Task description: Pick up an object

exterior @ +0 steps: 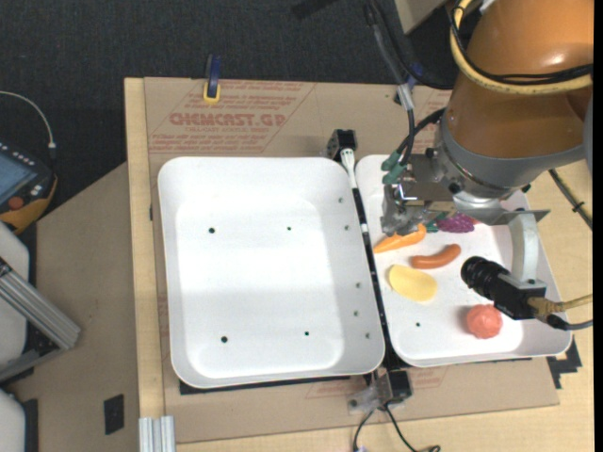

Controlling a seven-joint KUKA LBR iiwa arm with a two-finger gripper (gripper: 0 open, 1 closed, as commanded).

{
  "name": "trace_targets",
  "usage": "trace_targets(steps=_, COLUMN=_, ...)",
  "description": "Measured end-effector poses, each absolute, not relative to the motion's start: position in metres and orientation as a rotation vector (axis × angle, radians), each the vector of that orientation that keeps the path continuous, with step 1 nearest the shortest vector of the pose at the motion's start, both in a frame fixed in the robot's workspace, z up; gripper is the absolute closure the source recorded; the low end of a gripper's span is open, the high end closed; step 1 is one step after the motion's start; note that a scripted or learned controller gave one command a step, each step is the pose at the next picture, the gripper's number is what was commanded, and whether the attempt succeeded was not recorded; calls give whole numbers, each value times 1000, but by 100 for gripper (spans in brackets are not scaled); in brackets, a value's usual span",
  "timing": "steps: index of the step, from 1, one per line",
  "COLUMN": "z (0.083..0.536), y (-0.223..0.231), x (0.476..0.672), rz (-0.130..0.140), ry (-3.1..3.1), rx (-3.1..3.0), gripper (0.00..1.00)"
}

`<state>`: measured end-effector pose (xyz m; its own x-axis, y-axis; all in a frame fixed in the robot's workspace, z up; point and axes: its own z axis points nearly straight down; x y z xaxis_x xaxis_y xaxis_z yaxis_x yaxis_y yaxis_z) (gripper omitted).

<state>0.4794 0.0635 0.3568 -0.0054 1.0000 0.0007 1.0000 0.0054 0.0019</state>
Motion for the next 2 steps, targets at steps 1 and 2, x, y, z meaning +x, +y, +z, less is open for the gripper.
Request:
trace_targets(steps=1, z=396, y=97, x=480, rz=8, ry=2225, rx=2214, gripper=100)
trace_targets(steps=2, z=279, y=74, x=478, rz=-16, ry=2222, rx=2231, gripper=100)
